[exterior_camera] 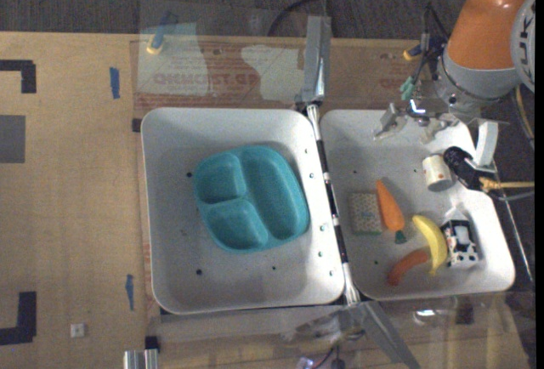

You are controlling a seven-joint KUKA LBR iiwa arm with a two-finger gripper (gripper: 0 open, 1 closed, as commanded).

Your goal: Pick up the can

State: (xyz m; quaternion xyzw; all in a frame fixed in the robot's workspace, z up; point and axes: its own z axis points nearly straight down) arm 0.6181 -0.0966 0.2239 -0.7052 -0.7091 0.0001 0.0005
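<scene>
The can [439, 173] is a small white cylinder lying on its side near the right wall of the right bin [365, 133], its dark end pointing right. My gripper [413, 122] hangs over the back of that bin, up and to the left of the can and apart from it. Its fingers [387, 126] are spread open and nothing sits between them. The grey and orange arm [489, 27] rises behind it at the upper right.
In the right bin lie a carrot [390, 205], a banana [431, 241], an orange sausage-shaped piece [407, 267], a speckled square pad [367, 212] and a black-and-white object [461, 242]. A teal divided plate [251, 197] rests in the left bin [170, 257].
</scene>
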